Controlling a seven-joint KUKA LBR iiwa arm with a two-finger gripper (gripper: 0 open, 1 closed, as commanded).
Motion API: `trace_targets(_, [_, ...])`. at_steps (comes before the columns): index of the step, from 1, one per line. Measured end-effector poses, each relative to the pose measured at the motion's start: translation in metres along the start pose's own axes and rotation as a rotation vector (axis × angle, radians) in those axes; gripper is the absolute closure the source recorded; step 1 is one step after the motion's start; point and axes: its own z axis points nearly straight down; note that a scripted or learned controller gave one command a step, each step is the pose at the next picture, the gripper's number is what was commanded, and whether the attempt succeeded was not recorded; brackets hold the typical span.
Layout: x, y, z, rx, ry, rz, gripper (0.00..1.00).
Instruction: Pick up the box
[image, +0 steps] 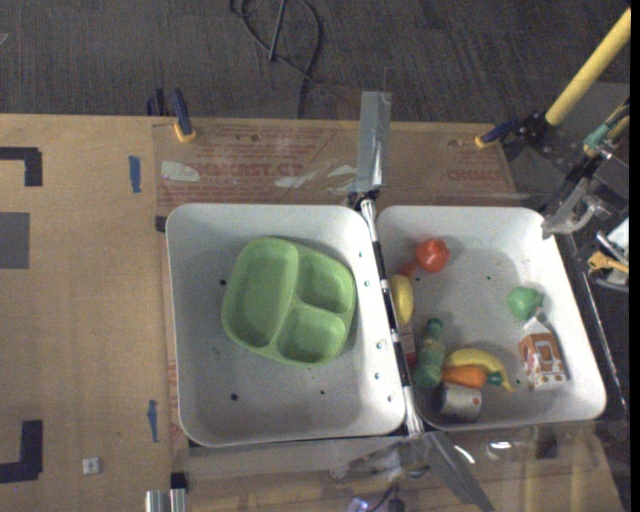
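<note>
Brown cardboard covers the counter (80, 300), and two shallow white bins sit on it side by side: the left bin (200, 400) carries a green divided plate (290, 300), the right bin (480, 240) a scatter of toy food. The box (541, 361), a small carton printed in orange and white, lies near that bin's right wall toward its near corner, just right of a banana (478, 358) and a carrot (464, 377), with a green piece (524, 301) a little beyond it. Its long axis runs roughly from far to near, slightly tilted. The hand (572, 208) hangs over the bin's far right corner; whether it is apart or together I cannot tell. From there the box lies toward the near edge and slightly left, with nothing between them
</note>
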Motion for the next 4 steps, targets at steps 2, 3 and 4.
trace_targets(2, [0.0016, -0.0002, -0.0097, -0.001, -0.002, -0.004, 0.00])
trace_targets(3, [0.0028, 0.0000, -0.0195, -0.002, -0.003, -0.007, 1.00])
trace_targets(4, [0.0033, -0.0003, -0.0193, -0.002, -0.003, -0.007, 0.00])
